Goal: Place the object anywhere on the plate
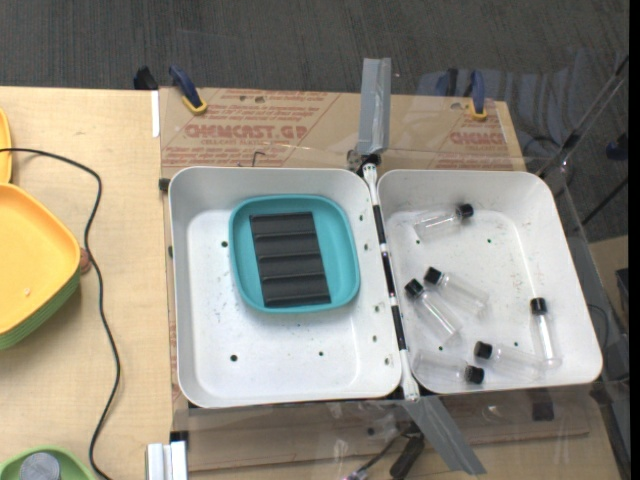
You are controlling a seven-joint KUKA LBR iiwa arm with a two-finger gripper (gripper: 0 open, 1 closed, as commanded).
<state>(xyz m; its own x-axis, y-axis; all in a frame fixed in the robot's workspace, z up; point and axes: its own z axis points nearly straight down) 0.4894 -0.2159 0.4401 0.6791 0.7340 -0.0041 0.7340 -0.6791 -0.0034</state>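
I am eyeing the clear, black-capped plastic vials [443, 220]: light, slippery, rolling; grasping mid-barrel for the teal plate [343, 258]. Claw state: cannot tell.

- The single camera looks down at a slant from above the bench.
- It takes in both white bins [196, 268] whole, from moderately far.

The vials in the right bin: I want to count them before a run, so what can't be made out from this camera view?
- Clear vials: glass nearly vanishes against the right bin; six black caps show, bodies partly guessable.
- Vial contents: too small to tell.
- Yellow dishes: cut off by the left edge.
- Plate: dark ridged insert covers its middle.
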